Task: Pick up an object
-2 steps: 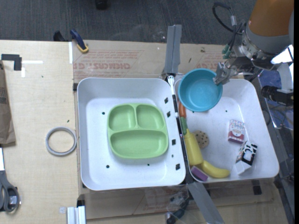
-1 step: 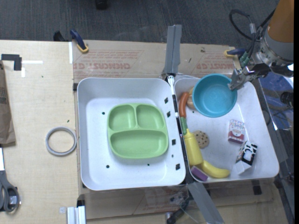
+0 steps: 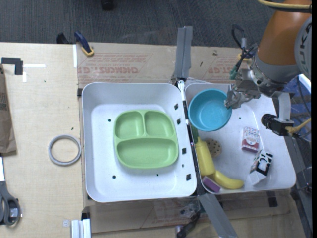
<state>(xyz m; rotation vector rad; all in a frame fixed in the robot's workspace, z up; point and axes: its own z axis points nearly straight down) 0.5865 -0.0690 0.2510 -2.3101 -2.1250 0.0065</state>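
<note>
- Grey arm with orange band (image 3: 282, 31) comes in from the right, wrist over the back of the right white bin (image 3: 277, 180).
- Two-finger gripper (image 3: 233, 102) sits at the right rim of a round blue plastic bowl (image 3: 210, 112); fingers look closed on that rim, bowl edge between them.
- Blue bowl is in the right bin's back-left corner, tilted, just beside the divider between bins.
- Right bin clutter: a yellow plastic bottle-like item (image 3: 204, 157) along the left wall, a yellow banana (image 3: 228, 181) at the front, touching or nearly touching the bottle.
- Small purple object (image 3: 211, 185) at the front-left corner, beside the banana.
- Speckled brown round piece (image 3: 214, 146) just below the bowl, partly hidden by the bottle.
- Small pink-and-white carton (image 3: 250, 139) mid-right, apart from the bowl.
- Black-and-white small package (image 3: 262, 163) near the front-right, close to the carton.
- Left white bin (image 3: 94, 148) holds a light green three-compartment plastic plate (image 3: 146, 139), flat, centred.
- On the wooden bench (image 3: 39, 108): a grey ring (image 3: 65, 149) left of the left bin, a blue-and-yellow clamp (image 3: 84, 43) at the back.
- Nothing lies between gripper and bowl; black cabling (image 3: 275, 123) hangs to the gripper's right.
</note>
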